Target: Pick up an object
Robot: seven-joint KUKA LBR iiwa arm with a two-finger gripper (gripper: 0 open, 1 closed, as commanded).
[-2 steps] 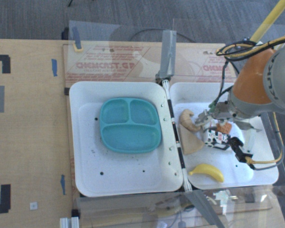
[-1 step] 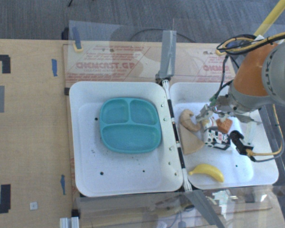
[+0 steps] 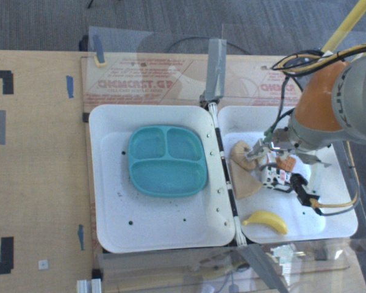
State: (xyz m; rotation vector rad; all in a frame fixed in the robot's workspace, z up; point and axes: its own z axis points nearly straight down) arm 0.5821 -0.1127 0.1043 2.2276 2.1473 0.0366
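Reaching low into the right-hand shallow white bin (image 3: 341,224), the tool (image 3: 263,159), its state impossible to tell, hovers at the tan, soft-looking lumpy object (image 3: 243,170), apparently mid-approach; next it must close on it and lift.

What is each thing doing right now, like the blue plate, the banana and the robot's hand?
Teal divided plastic plate: lying flat in the left white bin, right side up, nothing on it.
Yellow banana: lying loose in the right white bin.
Tan floppy object: lying beside the gripper.
Gripper: low over the right bin; grip unclear.
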